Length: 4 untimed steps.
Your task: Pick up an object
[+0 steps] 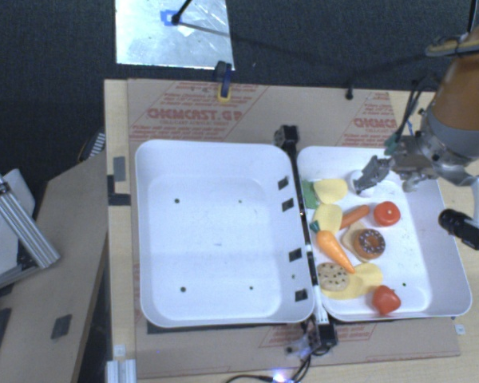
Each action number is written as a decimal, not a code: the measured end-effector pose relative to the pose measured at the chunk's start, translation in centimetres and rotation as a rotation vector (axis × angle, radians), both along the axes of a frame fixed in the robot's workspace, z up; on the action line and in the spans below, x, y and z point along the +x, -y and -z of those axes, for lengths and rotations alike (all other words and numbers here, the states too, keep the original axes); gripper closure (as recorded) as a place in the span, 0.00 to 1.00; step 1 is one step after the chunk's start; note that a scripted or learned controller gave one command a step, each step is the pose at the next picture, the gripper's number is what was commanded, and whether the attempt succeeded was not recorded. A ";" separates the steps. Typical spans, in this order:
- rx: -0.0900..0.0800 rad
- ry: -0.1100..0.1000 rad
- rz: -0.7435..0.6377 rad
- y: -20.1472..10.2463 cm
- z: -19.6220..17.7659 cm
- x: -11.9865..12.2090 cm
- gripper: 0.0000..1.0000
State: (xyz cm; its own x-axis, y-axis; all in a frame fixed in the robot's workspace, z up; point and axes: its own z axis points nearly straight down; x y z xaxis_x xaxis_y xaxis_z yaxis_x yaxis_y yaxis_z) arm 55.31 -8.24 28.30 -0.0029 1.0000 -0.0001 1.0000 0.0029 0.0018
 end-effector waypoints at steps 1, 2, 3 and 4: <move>0.000 0.003 -0.002 0.0 -1.1 0.1 1.00; 0.004 0.020 -0.012 -10.6 -20.3 0.8 1.00; 0.002 -0.002 -0.007 -15.1 -18.3 -2.7 1.00; 0.000 -0.014 -0.008 -22.1 -6.8 -6.9 1.00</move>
State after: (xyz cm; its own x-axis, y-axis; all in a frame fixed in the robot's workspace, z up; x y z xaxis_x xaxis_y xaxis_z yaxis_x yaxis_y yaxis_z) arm 48.37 13.82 35.10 -0.0112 0.9999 0.0001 0.9999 0.0112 -0.0117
